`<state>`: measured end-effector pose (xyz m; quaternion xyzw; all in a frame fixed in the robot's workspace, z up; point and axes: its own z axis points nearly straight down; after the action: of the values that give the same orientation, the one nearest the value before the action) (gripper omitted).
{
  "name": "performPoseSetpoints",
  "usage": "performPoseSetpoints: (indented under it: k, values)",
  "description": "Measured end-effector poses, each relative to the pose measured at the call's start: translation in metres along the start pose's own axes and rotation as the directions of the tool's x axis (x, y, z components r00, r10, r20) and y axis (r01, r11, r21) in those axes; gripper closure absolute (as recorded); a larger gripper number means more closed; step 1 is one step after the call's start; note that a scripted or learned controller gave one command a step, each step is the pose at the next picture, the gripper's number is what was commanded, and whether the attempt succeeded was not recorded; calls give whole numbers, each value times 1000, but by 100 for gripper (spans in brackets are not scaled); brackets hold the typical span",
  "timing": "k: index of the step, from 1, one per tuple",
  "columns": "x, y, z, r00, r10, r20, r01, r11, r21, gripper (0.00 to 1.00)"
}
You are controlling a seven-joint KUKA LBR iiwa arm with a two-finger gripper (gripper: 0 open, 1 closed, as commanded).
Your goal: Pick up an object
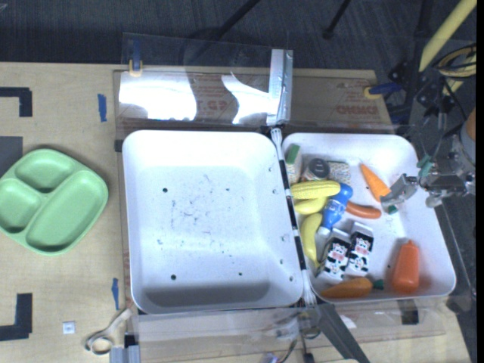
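The toys to pick from all lie in the right bin (435,278), crowded toward its left side and front. A small carrot (373,180) lies near the far right corner, and a little sausage (361,211) lies just in front of it. A banana (315,190) and a blue bottle (336,206) touch each other by the left wall, with another yellow piece (308,233) just below them. Two small black-and-white cow toys (348,254) sit side by side in the middle. A fat orange carrot (406,265) stands alone near the front right corner, and a long flat carrot (347,288) lies along the front wall. The gripper (401,190) sits above the right side of this bin, close to the small carrot and the sausage. I cannot tell if it is open or closed, and I see nothing in it. The left bin (144,157) sits beside it, and a green tray (50,201) rests well apart on the bench's left edge. If the gripper goes down here, it may land on the bare floor between toys and grab nothing. The round carrot may roll away when touched. In the crowded part, it may bump two toys at once and push them apart.
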<state>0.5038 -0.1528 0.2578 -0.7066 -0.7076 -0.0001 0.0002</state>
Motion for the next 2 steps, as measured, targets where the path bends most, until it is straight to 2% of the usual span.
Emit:
performPoseSetpoints:
  k: [1, 2]
  values:
    - [29, -24, 91, 973, -232, -1, 232, 973, 1, 0]
    - [28, -23, 82, 973, -230, 1, 230, 973, -2, 100]
